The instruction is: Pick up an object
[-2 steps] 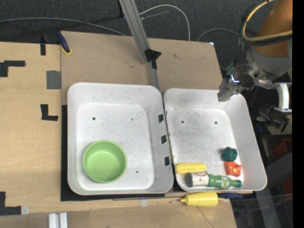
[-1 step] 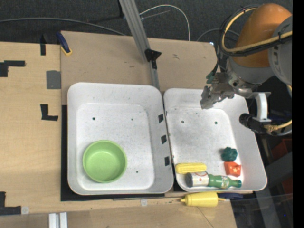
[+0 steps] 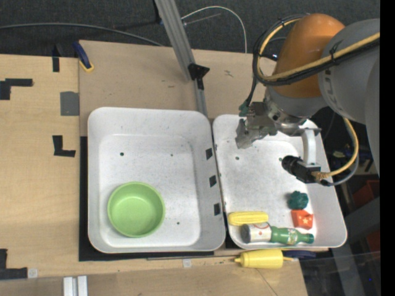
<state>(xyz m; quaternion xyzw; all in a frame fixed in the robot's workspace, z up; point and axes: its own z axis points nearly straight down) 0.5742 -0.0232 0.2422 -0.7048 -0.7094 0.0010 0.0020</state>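
My gripper (image 3: 245, 135) hangs over the far left corner of the right bin (image 3: 259, 171), pointing down, with nothing visible in it. Several small things lie along that bin's near edge, well away from the gripper: a yellow corn cob (image 3: 248, 217), a green bottle with a white label (image 3: 276, 234) lying on its side, a small red-orange piece (image 3: 302, 219) and a dark green piece (image 3: 298, 198). The left bin (image 3: 148, 140) holds a green bowl (image 3: 136, 209) in its near left corner.
A yellow bottle-like object (image 3: 261, 259) lies on the bench just outside the right bin's near edge. A black cylindrical part on a cable (image 3: 297, 168) sits over the right bin's right side. A grey pole (image 3: 179, 36) slants up from between the bins.
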